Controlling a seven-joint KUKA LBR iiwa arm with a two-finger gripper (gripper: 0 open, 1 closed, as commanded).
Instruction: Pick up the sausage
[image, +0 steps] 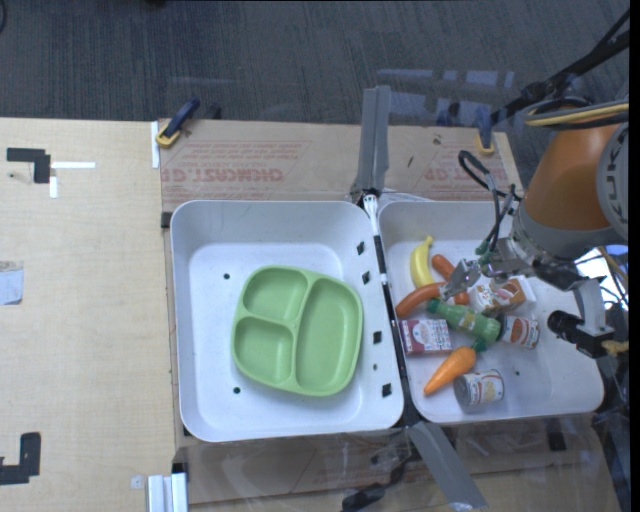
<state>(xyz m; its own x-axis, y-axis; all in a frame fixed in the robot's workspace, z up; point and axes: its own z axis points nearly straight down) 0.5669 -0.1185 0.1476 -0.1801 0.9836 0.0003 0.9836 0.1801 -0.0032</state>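
This is a robot lab or test workshop. A grey and orange industrial arm (575, 190) reaches over two white bins (200, 330) set on a plywood bench (80, 330), with cardboard (260, 160) under them, loose cables (590, 60) and grey carpet (300, 50) behind.

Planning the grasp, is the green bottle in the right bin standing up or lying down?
Lying down: the green bottle rests on its side among the toys.

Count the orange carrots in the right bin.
1 certain: the orange carrot with a green top lies low in the shallow white right bin, beside the small tin can. More may be hidden under the grey arm's gripper.
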